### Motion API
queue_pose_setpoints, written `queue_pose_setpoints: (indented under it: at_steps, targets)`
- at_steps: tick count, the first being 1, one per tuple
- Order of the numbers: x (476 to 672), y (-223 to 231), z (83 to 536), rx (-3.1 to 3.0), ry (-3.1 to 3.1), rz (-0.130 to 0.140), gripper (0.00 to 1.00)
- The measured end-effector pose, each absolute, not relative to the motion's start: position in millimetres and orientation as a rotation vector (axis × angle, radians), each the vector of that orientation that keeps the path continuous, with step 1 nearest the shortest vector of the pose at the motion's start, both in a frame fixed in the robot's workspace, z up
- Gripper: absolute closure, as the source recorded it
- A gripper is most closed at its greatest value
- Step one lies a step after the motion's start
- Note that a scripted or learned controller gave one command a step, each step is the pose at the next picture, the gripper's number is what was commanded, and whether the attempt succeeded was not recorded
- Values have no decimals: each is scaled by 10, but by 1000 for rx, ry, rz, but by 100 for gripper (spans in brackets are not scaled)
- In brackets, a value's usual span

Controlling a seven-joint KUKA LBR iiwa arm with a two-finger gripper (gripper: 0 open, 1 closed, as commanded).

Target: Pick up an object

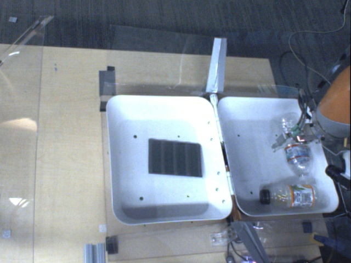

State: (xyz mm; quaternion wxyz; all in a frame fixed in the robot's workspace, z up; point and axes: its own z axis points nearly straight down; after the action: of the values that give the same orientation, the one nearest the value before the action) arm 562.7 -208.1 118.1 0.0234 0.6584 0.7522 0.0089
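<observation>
Lying at the lower right of the frame, a black-capped bottle sits in the right bin; its label's writing is too small to read. Above it, the gripper hovers over a clear bottle, finger state untellable

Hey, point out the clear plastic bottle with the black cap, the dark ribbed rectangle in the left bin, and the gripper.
Clear plastic bottle with black cap [289,195]: camera view, on its label.
Dark ribbed rectangle [175,158]: camera view, left bin floor, its centre.
Gripper [294,136]: camera view, over the right bin, at its fingertips.
</observation>
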Motion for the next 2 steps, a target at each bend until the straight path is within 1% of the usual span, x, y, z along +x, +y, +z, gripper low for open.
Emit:
queue_pose_setpoints:
  at_steps: [1,2]
  targets:
    - [5912,-2054,900,2003,2403,10,0]
    - [5938,-2046,1028,1999,2398,17,100]
